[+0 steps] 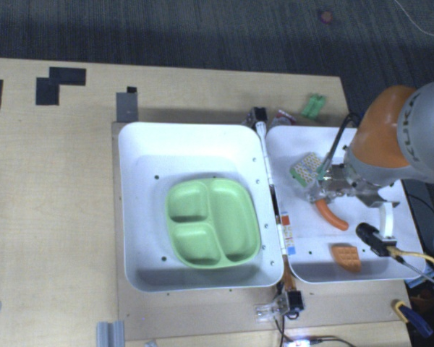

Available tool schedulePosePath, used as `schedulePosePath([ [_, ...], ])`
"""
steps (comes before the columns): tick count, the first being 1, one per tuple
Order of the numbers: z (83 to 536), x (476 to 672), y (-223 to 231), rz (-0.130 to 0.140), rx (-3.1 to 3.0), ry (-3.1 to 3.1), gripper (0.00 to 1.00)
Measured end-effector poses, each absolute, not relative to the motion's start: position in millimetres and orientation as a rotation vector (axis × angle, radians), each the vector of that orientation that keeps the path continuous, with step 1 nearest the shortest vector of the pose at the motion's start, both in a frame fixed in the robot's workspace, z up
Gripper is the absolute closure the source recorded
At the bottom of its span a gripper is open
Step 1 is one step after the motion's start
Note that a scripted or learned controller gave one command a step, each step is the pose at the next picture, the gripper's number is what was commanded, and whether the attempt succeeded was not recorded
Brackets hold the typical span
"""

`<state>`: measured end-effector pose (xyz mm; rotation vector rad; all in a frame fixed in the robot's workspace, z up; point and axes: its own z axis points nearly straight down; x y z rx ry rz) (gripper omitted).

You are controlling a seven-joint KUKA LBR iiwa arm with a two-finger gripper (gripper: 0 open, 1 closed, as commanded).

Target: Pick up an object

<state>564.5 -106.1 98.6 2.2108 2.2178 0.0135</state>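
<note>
In the right bin [304, 266], an orange carrot-shaped piece [333, 216] lies at the middle, slanting down to the right. A pale green patterned packet [305, 169] rests above and to its left. Near the front wall sits an orange-brown ridged block [346, 257]. My gripper [322, 191] hangs over the carrot's upper left end, close beside the packet's lower right corner. The wrist and orange band cover the bin's right part.
The left bin [141, 194] holds a light green divided plate [213, 221]. A small green object [313, 106] lies on the bench behind the right bin. A narrow ridge [273, 194] separates the two bins.
</note>
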Motion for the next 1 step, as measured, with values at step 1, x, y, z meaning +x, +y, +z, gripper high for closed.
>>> schedulePosePath([
  [1, 185.0, 506.3, -40.0, 0.005, 2.215, 2.226, 1.0],
])
